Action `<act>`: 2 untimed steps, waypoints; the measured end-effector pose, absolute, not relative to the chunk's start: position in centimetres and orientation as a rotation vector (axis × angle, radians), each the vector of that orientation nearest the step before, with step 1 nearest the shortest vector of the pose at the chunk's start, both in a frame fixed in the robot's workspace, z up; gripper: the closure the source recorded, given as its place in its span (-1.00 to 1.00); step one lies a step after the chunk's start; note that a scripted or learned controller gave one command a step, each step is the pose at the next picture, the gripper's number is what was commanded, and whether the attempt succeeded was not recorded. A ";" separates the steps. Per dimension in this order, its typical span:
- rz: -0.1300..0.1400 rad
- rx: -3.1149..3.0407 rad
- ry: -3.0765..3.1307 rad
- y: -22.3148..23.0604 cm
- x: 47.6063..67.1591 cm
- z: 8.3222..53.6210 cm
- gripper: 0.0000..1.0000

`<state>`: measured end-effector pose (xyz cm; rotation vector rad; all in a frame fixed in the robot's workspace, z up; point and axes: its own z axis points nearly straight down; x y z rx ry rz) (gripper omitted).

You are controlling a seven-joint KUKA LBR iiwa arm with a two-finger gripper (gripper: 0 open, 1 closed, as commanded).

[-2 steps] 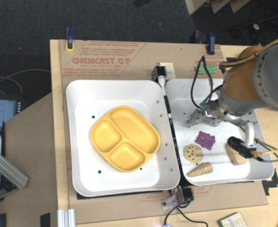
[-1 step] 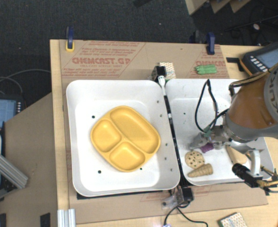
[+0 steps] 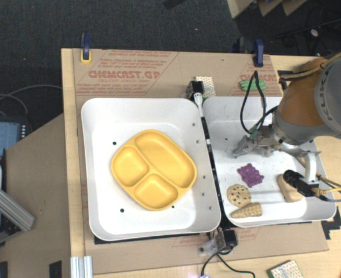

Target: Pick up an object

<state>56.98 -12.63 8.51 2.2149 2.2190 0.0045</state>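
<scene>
From my seat, the gripper [image 3: 244, 146] hangs low in the right bin [image 3: 228, 112], centre-right of the frame, its fingers spread apart and holding nothing. The purple grape cluster [image 3: 250, 174] lies just below it, with the cookie [image 3: 238, 194] and waffle cone [image 3: 247, 211] nearer the bottom edge. I worry a descent here lands beside the grapes, or nudges them toward the cookie.

On the bench [image 3: 130, 77] two bins sit side by side. The left bin [image 3: 95, 155] holds a divided plate [image 3: 153, 168] at its middle. In the right bin [image 3: 228, 114], grapes [image 3: 250, 174] lie centrally, a cookie [image 3: 238, 194] and cone [image 3: 247, 211] near its front edge, and a bread piece [image 3: 287, 189] toward its right edge.
</scene>
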 end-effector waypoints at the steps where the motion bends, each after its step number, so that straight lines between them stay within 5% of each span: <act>1: 0.007 2.211 2.219 -13.5 65.5 8.6 -1.00; 2: -0.008 2.231 2.224 -12.9 54.7 8.4 -1.00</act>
